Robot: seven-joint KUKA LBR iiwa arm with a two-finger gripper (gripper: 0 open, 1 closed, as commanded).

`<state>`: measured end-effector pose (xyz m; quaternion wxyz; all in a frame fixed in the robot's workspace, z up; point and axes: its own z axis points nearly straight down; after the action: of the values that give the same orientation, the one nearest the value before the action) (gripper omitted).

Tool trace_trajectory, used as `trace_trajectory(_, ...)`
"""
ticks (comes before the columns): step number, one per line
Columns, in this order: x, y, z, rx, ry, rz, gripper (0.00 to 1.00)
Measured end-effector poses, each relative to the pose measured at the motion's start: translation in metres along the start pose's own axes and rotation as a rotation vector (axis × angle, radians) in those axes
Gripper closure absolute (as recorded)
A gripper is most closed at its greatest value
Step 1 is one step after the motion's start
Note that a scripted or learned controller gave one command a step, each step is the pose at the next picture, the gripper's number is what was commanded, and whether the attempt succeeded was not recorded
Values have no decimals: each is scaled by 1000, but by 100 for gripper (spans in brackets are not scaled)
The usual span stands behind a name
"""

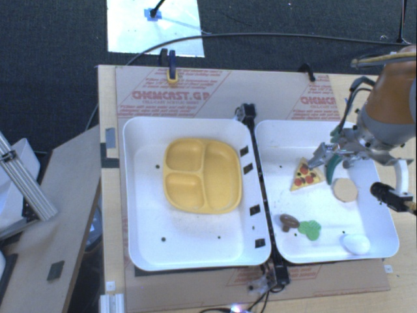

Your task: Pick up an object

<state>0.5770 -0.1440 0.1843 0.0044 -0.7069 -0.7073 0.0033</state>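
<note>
My gripper (333, 163) hangs over the right bin (391, 240), in its upper middle part. It is open, with nothing between its fingers. A toy pizza slice (305, 175) lies just to its left on the bin floor. A round tan cookie (345, 190) lies just below it. Nearer the front of that bin are a small brown piece (288, 222), a green leafy piece (311, 229) and a white egg-shaped object (356, 243).
The left bin (140, 240) holds a yellow divided plate (202, 175). A black hinge strip (255, 175) runs between the two bins. The arm's orange band (394, 90) rises at the right edge. A cable (260, 38) crosses the bench's back.
</note>
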Motion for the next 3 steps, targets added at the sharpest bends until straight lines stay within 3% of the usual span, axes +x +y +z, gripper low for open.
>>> trace_trajectory(1,0,3,-7,-12,-2,-3,0)
trace_trajectory(3,-3,7,85,-10,-2,0,0)
